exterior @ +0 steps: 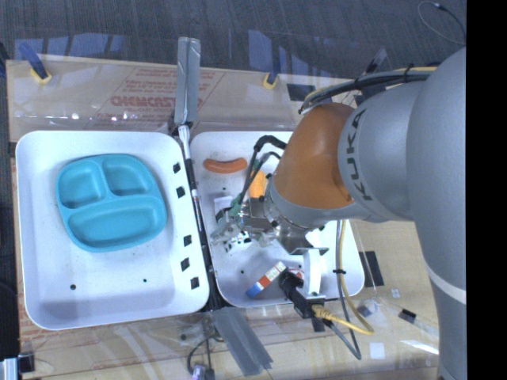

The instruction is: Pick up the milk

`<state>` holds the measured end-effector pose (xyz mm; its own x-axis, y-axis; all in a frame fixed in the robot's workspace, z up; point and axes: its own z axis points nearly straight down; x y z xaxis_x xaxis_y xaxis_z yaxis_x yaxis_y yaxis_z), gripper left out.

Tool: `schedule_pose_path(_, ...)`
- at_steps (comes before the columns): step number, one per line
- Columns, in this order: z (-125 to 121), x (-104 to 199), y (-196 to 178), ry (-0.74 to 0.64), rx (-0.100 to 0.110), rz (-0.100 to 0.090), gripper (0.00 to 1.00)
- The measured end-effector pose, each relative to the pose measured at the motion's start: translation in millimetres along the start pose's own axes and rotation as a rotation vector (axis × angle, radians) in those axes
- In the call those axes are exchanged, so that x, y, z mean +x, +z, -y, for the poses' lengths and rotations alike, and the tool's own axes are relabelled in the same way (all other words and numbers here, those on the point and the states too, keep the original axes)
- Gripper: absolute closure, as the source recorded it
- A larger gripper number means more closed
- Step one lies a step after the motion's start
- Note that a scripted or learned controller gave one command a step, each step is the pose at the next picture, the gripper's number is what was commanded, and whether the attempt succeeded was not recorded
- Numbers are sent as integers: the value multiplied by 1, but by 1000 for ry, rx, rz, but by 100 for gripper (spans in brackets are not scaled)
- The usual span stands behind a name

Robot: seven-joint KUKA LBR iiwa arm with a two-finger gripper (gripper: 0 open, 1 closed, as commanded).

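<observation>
The milk (264,281) is a small white carton with a blue end and a red mark, lying on its side near the front wall of the right bin (238,295). My gripper (232,229) is low over the middle of that bin, behind and to the left of the milk and apart from it. The arm's orange band and grey wrist hide much of the bin's right half.
An orange-brown sausage (226,165) lies at the back of the right bin, with a small orange item (257,185) beside the wrist. A blue divided plate (111,200) sits in the left bin (47,291). Cables hang over the front right of the bench.
</observation>
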<state>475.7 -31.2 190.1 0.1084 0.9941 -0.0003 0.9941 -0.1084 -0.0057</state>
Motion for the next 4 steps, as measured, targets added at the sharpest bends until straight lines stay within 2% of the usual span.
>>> schedule_pose_path(1,-16,-69,92,-133,-1,-1,0)
schedule_pose_path(2,-99,-50,97,106,-5,-2,0)
schedule_pose_path(3,-84,-43,-2,-155,-4,0,0)
schedule_pose_path(4,-45,20,-1,-191,-1,0,0)
